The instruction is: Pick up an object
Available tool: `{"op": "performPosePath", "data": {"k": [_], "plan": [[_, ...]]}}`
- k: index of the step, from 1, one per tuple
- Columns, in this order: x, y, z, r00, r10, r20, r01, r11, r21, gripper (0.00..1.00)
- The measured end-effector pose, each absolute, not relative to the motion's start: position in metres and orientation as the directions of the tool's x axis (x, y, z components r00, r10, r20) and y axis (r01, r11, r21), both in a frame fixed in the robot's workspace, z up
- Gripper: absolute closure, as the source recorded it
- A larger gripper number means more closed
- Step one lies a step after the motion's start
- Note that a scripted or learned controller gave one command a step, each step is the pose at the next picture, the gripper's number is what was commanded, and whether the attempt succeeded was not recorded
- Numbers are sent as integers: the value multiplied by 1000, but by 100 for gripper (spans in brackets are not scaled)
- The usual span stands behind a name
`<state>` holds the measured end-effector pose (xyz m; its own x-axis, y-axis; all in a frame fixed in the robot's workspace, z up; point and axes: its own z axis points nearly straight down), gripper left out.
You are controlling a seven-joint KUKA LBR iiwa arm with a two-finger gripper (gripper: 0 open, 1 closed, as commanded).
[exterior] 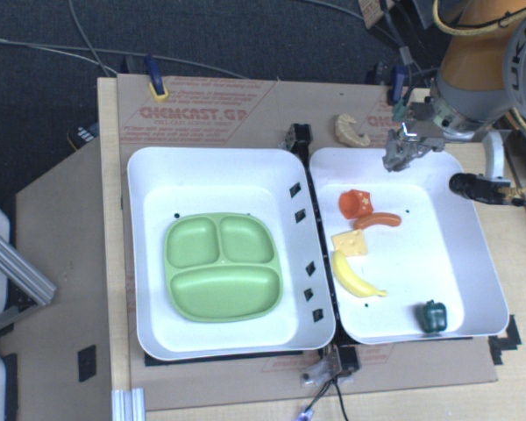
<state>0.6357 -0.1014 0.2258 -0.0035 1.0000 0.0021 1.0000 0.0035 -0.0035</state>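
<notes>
My gripper (401, 159) hangs over the far edge of the right bin (456, 261), well above its floor, with nothing between its fingers. On that bin's left side lie a red tomato-like piece (355, 203), a red sausage (378, 221), a pale yellow cheese wedge (350, 243) and a yellow banana (354, 277). A dark green pepper (432, 317) sits near the bin's front right corner. All of these lie nearer the front than the gripper and apart from it.
The left bin (149, 235) holds a green divided plate (223, 266). A beige object (351, 131) lies on the bench behind the right bin. Black clips line the divider between the bins (309, 244).
</notes>
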Motion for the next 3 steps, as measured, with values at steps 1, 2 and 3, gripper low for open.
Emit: {"op": "performPosePath", "data": {"k": [1,2,3], "plan": [[602,-57,235,-4,1000,3,1000,4,-4,100],[574,-10,223,-3,1000,2,1000,3,-5,100],[543,45,219,-6,1000,3,1000,6,-6,100]]}}
